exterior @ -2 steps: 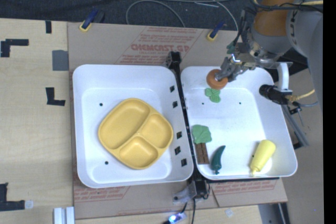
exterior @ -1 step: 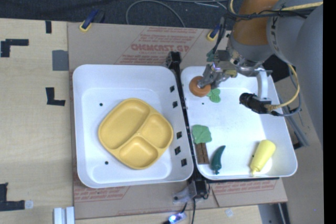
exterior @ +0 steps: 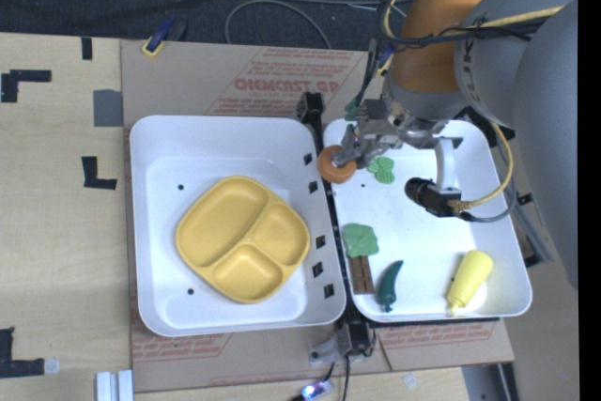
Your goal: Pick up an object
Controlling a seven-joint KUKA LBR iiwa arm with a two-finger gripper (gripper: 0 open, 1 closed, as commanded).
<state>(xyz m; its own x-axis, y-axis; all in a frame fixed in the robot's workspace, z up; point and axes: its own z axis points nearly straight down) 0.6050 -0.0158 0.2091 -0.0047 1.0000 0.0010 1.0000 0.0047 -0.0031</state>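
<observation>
Bench w/ two bins: arm bent over right bin (exterior: pixel 498 296), tool (exterior: pixel 352 150) pinching orange obj (exterior: pixel 334 165).

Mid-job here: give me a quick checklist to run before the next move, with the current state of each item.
1. Tool over the right bin, near its left wall: ok.
2. Orange round object at the tool: ok.
3. Object gripped between the fingers: cannot tell.
4. Yellow divided plate lying flat in the left bin: ok.
5. Yellow object, teal pepper and green pieces apart from the tool: ok.
</observation>
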